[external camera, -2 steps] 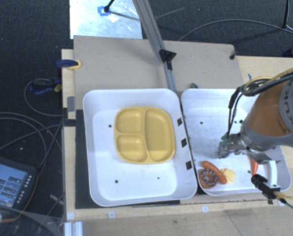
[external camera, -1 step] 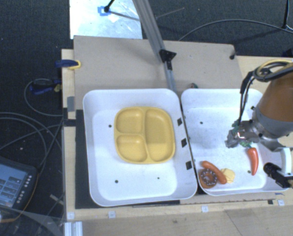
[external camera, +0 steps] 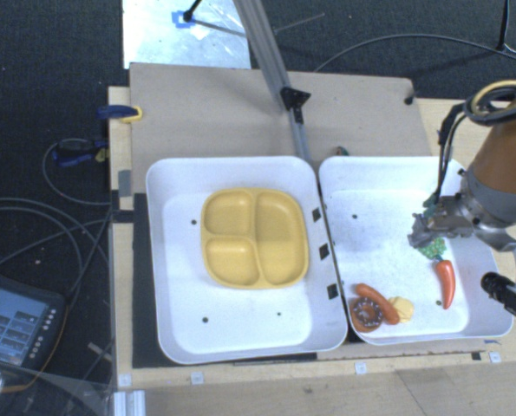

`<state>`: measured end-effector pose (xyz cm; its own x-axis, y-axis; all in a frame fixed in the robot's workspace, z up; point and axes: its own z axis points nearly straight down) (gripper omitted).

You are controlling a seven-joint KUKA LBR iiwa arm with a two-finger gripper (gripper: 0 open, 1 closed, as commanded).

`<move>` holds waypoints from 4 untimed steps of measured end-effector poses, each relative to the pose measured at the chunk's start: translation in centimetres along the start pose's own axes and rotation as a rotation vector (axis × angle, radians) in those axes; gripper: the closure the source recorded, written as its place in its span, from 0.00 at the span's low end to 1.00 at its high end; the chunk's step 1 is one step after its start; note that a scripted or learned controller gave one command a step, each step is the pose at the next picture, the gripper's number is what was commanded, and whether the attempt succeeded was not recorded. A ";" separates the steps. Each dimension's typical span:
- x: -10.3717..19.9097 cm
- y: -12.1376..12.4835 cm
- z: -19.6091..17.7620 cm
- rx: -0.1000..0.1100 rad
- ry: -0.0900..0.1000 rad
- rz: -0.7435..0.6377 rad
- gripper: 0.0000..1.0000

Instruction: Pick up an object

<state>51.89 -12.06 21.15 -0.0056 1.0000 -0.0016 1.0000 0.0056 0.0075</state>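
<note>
Here, nearest target: the orange plastic carrot with a green leafy top (external camera: 446, 282) lies in the right white bin (external camera: 388, 189), just below the grey two-finger gripper (external camera: 431, 232) as the camera view shows it.
Long axis: the carrot runs roughly along the view's vertical, green top up toward the gripper, orange tip pointing at the bin's near wall.
Relation to gripper: the gripper sits over or against the leafy end; I cannot tell if it touches.
Gripper state: cannot tell, since the wrist hides its working end.
Other candidates: a red sausage (external camera: 376, 302), a brown ring-shaped doughnut (external camera: 365, 315) and a small pale yellow piece (external camera: 402, 307) cluster near the bin's front edge, left of the carrot.
Left bin: the left white bin (external camera: 179, 232) holds a yellow divided plastic plate (external camera: 254, 237), well apart from the gripper.
Judgement: a short move down the view, with the grip set across the carrot's long axis, looks like the likeliest approach.
</note>
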 end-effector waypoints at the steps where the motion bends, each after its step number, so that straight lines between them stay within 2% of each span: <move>1: 4.8 -0.6 -1.3 0.004 0.004 -0.005 1.00; 3: 15.6 -0.9 -3.4 0.005 0.005 -0.007 1.00; 4: 20.8 -2.4 -3.4 0.008 0.004 -0.007 1.00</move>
